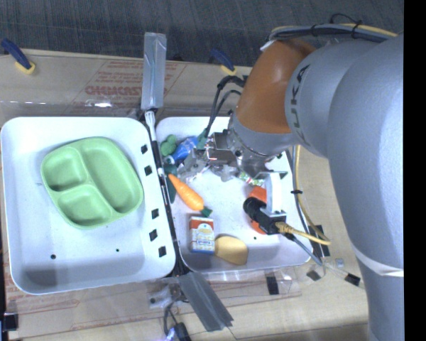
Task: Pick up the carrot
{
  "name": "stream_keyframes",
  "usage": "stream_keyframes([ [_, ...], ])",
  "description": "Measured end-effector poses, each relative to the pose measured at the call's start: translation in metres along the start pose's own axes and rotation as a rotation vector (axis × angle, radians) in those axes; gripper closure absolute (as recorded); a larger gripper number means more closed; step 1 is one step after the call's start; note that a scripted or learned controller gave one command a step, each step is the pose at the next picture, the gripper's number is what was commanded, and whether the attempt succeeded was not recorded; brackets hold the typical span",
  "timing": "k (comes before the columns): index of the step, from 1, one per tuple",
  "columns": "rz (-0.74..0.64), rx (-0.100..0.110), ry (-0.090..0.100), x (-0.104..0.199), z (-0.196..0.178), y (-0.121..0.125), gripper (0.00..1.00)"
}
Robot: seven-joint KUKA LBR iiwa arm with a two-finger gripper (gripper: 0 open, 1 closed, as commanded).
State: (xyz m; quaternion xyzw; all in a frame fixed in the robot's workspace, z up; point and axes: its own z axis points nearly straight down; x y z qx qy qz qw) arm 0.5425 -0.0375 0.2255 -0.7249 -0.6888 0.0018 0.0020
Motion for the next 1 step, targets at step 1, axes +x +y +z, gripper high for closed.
stream_keyframes([
  [1,0.053,0.0,0.0,-0.0098,0.0353,-0.0317,0.0],
])
